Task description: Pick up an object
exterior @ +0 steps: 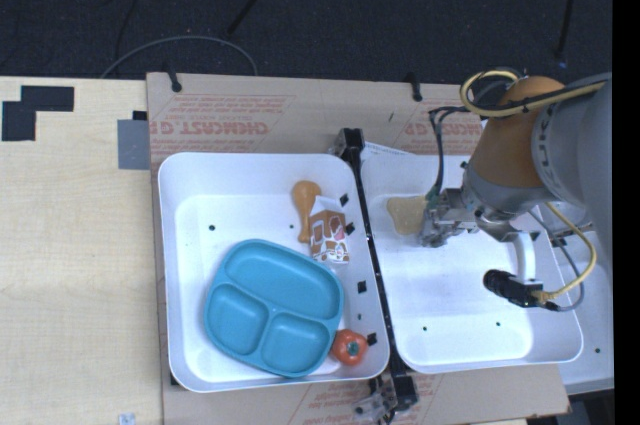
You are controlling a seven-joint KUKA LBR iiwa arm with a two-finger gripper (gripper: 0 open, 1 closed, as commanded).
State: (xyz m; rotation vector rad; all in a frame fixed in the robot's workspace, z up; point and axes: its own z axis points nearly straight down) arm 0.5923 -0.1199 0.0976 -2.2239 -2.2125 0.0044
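In the left bin [185,213]: blue tray [272,307], tomato [349,347], drumstick [305,204], carton [329,236].

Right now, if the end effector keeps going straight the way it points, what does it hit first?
Probably the tan object in the right bin. The end effector points toward the left of the view and sits right beside it. Depth is unclear from this slanted view.

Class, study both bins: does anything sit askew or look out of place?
Mostly tidy. The blue tray lies turned at an angle to the left bin's walls, and the tomato is wedged in the corner beside it. The small carton lies tilted beside the drumstick. Nothing looks spilled or broken.
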